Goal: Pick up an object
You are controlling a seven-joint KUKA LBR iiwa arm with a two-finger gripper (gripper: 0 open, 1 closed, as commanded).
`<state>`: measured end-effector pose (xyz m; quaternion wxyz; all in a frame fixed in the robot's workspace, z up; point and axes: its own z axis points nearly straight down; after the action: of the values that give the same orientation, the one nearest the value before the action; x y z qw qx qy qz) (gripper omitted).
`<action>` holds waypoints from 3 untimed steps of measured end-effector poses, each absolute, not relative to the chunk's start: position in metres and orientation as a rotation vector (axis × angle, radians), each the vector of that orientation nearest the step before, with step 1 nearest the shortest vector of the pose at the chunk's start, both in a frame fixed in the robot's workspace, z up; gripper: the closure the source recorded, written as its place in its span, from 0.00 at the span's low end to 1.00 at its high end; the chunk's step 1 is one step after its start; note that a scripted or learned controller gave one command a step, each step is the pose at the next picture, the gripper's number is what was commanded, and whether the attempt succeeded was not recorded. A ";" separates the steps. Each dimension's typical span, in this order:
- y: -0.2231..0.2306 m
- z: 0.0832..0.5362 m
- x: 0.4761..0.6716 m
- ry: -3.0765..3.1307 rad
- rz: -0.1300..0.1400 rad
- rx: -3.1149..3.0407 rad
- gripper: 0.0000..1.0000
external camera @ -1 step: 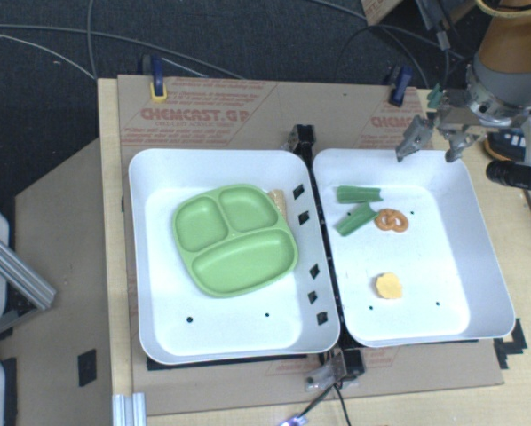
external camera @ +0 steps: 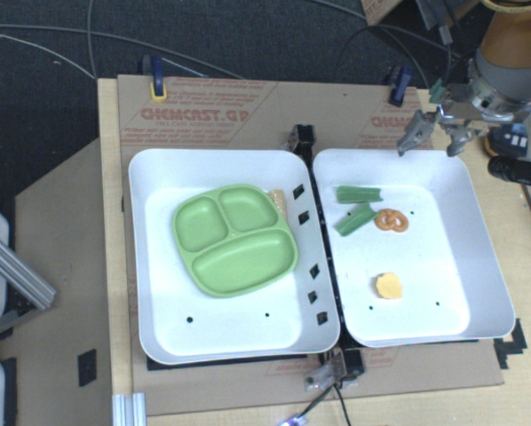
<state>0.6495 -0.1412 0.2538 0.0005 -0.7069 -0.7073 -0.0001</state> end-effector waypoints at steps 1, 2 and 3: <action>-0.139 0.212 0.650 -2.219 0.005 -2.217 0.00; -0.138 0.168 0.654 -2.219 0.005 -2.216 0.00; -0.135 0.125 0.657 -2.220 0.005 -2.216 0.00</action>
<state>0.6571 -0.1349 0.1254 0.0024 -0.7065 -0.7077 0.0015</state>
